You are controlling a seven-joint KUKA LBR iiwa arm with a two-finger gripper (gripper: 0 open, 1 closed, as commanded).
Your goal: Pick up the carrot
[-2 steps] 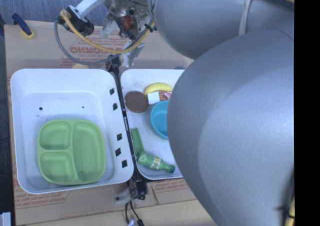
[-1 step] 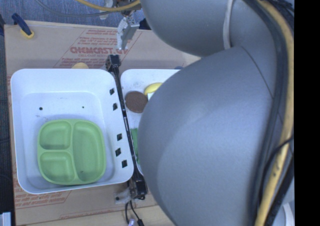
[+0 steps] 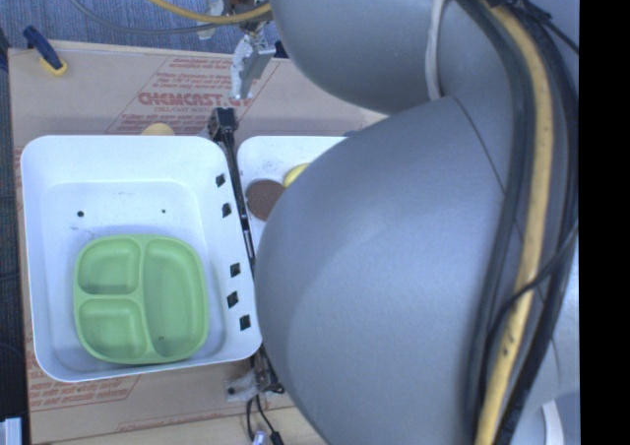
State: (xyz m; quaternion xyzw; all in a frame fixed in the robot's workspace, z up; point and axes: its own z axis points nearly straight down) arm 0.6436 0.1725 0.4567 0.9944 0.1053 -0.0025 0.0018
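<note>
Grey robot arm (image 3: 413,236) is filling most of the right side of the overhead view, its bulky body hanging over the right white bin (image 3: 295,148) and hiding nearly all of it. Black and yellow cables (image 3: 522,187) are running down the arm's side. The left white bin (image 3: 39,236) is sitting in plain sight and is holding a green divided plate (image 3: 143,297) with three compartments. In the uncovered strip of the right bin, a brown round object (image 3: 262,199) and a sliver of something yellow (image 3: 293,175) are peeking out beside the arm. Where the carrot is lying cannot be told, nor how the jaws are standing. The step in hand is probably reaching over the right bin. The next move is calling for lining up over the carrot before closing.
</note>
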